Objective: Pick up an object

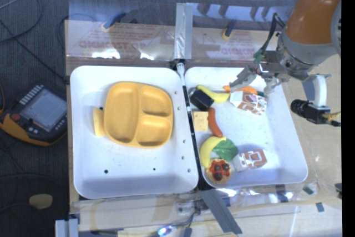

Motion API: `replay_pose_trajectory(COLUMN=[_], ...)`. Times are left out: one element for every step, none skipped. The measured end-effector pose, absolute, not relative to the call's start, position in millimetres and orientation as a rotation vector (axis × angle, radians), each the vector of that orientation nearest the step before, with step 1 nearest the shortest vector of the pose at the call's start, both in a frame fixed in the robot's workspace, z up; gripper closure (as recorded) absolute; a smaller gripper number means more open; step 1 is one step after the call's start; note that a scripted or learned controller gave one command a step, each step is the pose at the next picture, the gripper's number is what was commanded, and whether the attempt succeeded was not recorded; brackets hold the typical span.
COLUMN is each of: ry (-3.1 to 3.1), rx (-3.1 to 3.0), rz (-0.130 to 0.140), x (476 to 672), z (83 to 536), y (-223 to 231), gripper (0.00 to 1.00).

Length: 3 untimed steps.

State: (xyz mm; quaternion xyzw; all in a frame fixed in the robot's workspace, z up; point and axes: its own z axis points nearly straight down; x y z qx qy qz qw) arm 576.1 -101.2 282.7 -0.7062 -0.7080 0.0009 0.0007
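Right bin [288,136]: mixed objects in place, tool [254,79] poised over the far end.
The objects lie in the right bin: a yellow banana [215,95] and a black block [201,99] near the far left corner, a patterned white-and-orange packet [249,101] just beside them, a sausage-shaped red item [214,122] and a yellow square [200,121] at mid-left, and a cluster of yellow, green and red toy food [218,157] with a second white-and-orange packet [252,159] at the near edge. The tool stands above the far part of this bin, close to the first packet and the banana; its fingers are spread apart with nothing between them. The grey arm [310,14] with orange band enters from the right. The left bin [83,136] contains a yellow divided tray [137,114]. Both bins rest on the bench [321,141].
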Motion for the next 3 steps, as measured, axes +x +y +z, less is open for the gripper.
replay_pose_trajectory(ry=[-2.019, -2.102, -2.146], rx=[-2.403, -2.35, -2.32], rz=[0.003, -0.017, -0.032], x=[547.7, 602.7, 615.4], z=[223, 120, 106], y=[-105, -99, -100], gripper=[0.0, 0.0, 0.0])
